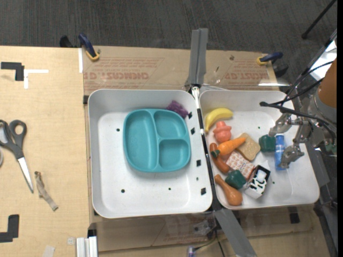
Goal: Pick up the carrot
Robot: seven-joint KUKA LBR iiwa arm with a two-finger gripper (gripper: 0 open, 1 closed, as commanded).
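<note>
Two white bins sit on my bench. My gripper (pixel 285 143) hangs open and empty over the right bin (pixel 300 194); the carrot (pixel 229 146) lies among toys, looking light, rigid, slick, so I'd pinch mid-body.

A teal divided plate (pixel 157 140) lies in the left white bin (pixel 102 197), with a small purple item (pixel 178 108) just behind it. The right bin (pixel 300 194) holds a banana (pixel 218 115), a slice of bread (pixel 250 148), a blue bottle (pixel 279 150) and a black-and-white block (pixel 258 181). Scissors (pixel 16 149) rest on the surface (pixel 43 106) at left
</note>
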